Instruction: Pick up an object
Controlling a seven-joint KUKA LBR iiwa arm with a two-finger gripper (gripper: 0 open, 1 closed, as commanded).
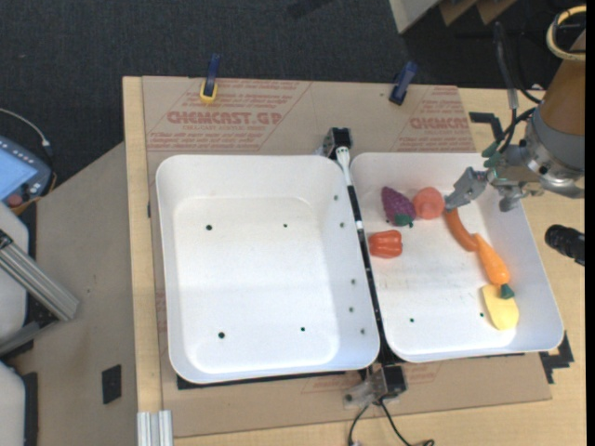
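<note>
Camera view finds the end effector [468, 190], whose grip state I cannot tell, poised in the right bin [548, 328] beside the carrot [476, 244], approaching; next comes a descent onto it.

We can read red printing on the brown board [279, 110] that lies under the two bins. Near its far left part the large letters spell "CHEMCAST", followed by what looks like "GP". The same mark is printed again at the far right part of the board, but there we make out only pieces of it. Smaller red lines around both marks are too fine to read.
</note>
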